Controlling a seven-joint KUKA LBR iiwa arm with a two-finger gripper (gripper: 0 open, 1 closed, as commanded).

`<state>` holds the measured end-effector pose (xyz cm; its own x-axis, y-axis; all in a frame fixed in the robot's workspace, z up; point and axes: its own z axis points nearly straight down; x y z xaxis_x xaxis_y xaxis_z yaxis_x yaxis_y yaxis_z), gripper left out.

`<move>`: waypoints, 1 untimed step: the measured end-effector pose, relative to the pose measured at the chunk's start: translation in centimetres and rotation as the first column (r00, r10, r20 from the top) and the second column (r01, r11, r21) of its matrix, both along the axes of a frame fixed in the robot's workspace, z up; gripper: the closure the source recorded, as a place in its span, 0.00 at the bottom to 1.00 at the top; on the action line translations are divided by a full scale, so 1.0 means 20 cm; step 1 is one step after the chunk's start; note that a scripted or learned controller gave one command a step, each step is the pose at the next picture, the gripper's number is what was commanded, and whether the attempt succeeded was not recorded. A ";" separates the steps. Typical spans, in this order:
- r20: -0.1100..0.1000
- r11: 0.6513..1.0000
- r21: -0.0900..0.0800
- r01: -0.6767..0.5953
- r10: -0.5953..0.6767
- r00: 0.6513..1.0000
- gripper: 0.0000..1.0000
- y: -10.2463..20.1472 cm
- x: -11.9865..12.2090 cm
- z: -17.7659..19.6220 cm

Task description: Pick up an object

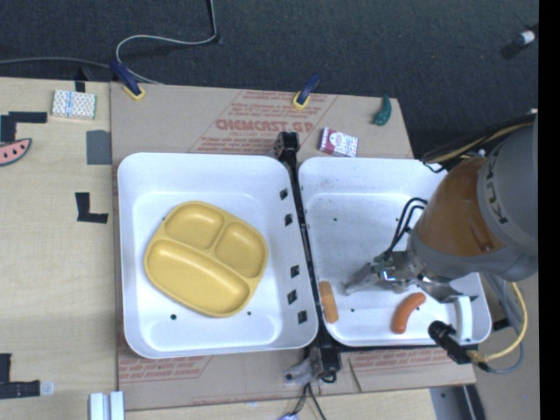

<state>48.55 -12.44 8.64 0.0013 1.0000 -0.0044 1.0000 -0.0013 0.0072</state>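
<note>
Two small orange-brown sausages lie in the right bin (367, 182). One sausage (328, 302) rests against the bin's left wall near the front. The other sausage (405, 312) lies near the front edge, just below the wrist. My gripper (359, 280) reaches in from the right and points left, low over the bin floor between the two sausages. It sits a little right of and above the left sausage. Nothing is visibly held in it. The arm's orange band (455, 213) covers the right part of the bin.
The left bin (140, 173) holds a yellow divided plate (206, 257). A black divider with clips (296, 234) runs between the bins. Behind the bins on the cardboard lie a small red-and-white packet (337, 142) and a green object (382, 110).
</note>
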 end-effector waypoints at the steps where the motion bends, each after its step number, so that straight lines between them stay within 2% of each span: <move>1: 0.000 1.000 0.001 0.000 0.000 1.000 1.00 0.00 0.00 0.05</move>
<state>48.60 -12.40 9.60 0.0009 1.0000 -0.0038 1.0000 -0.0009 0.0075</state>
